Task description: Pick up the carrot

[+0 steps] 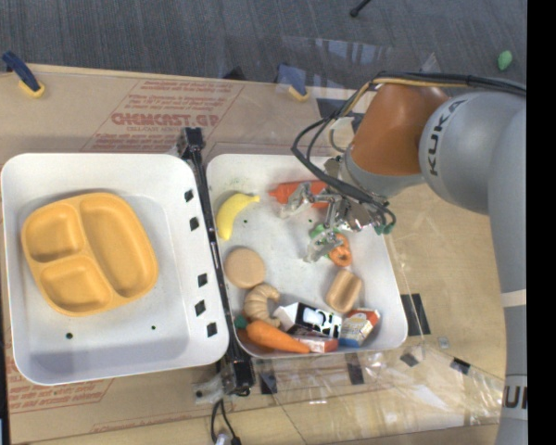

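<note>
While the tool (331,233) is hovering mid-bin in the right bin (382,258), finger state unreadable, the carrot (273,337) is lying at the near-left corner, long axis along the front wall, down-left of the tool.

My carrot (276,338) lies against the right bin's (389,276) near wall, crowded by a croissant (260,301) and a carton (317,321). Bare floor lies open mid-bin, between the banana (232,213) and my jaws.
</note>
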Tool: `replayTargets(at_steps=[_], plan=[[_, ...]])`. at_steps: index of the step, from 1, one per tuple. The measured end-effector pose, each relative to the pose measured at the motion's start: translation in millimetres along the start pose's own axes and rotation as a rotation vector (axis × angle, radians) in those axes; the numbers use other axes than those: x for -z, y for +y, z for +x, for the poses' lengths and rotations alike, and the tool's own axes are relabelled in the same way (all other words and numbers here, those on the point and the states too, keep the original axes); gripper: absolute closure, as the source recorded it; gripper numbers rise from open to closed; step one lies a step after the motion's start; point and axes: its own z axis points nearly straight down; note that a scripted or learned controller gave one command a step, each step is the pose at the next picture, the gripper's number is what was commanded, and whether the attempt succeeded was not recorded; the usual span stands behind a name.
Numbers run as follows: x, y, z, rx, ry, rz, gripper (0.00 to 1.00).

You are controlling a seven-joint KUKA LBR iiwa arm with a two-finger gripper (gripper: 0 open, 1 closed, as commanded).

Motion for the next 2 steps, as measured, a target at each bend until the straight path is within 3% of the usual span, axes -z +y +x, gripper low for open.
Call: replayTargets(at_steps=[1,2], plan=[[0,-6,27,0.401,0.0,0.0,0.0],[12,-5,24,0.406,-0.005,0.002,1.0]])
